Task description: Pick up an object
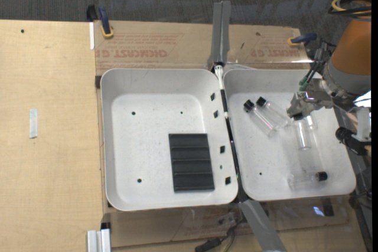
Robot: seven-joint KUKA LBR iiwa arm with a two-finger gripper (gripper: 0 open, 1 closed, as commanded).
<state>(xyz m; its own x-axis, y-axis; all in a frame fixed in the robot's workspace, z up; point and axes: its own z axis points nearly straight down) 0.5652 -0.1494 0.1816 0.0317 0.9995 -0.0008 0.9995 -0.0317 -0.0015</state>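
Two white bins sit side by side on my feed, the left bin (118,91) carrying a dark ribbed block (191,162) toward its lower right. Over in the right bin (248,183) I count three clear vials: one with a black cap (260,113) lying slantwise near the upper left, one clear tube (303,134) near the middle, and one with a dark cap (307,177) lying near the lower rim. My arm (352,53) reaches in from the right, and the gripper (300,106) hangs right above the middle tube's upper end. I cannot tell how wide it stands, nor whether it has hold of anything.
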